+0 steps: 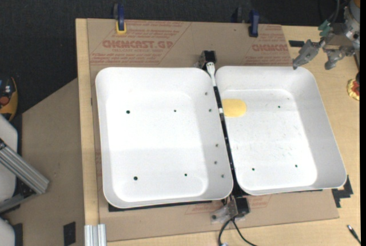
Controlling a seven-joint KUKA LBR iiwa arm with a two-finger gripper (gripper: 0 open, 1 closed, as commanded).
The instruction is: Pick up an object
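Note:
A small flat yellow object (234, 107) lies in the right bin (320, 125), close to its left wall and toward the far side. My gripper (318, 56) hangs at the upper right, just beyond the right bin's far right corner, well away from the yellow object. Its two grey fingers (303, 55) are spread apart with nothing between them.
The left bin (108, 125) sits beside the right one on a brown cardboard sheet (171, 39). Two blue clamps (119, 12) hold the sheet's far edge. A black clip (209, 59) joins the bins at the far side, and cables trail off at the near edge.

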